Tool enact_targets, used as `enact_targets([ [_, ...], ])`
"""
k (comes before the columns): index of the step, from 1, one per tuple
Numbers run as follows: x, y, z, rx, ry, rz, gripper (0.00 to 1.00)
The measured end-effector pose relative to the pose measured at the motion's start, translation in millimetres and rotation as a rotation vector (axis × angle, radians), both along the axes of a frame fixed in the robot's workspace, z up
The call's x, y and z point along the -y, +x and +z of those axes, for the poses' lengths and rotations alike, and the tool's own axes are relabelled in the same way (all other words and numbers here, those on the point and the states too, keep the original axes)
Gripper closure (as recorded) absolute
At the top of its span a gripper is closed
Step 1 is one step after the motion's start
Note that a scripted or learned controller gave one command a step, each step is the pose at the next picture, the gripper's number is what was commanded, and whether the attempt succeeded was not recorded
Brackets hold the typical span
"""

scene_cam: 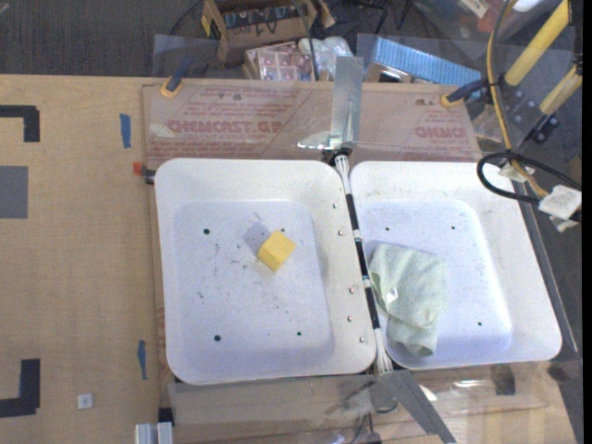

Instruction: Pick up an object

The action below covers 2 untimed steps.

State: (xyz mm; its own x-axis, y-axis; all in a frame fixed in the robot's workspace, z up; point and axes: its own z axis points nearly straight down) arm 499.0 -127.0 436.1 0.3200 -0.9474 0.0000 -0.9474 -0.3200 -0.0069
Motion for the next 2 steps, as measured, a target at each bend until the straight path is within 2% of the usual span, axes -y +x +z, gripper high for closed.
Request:
enact_targets([
  [1,33.2,-18.0,-0.6,0.0,-0.003,0.512,1.0],
  [2,50.1,-1.6,-1.1,0.001,-0.004,1.047,1.0],
])
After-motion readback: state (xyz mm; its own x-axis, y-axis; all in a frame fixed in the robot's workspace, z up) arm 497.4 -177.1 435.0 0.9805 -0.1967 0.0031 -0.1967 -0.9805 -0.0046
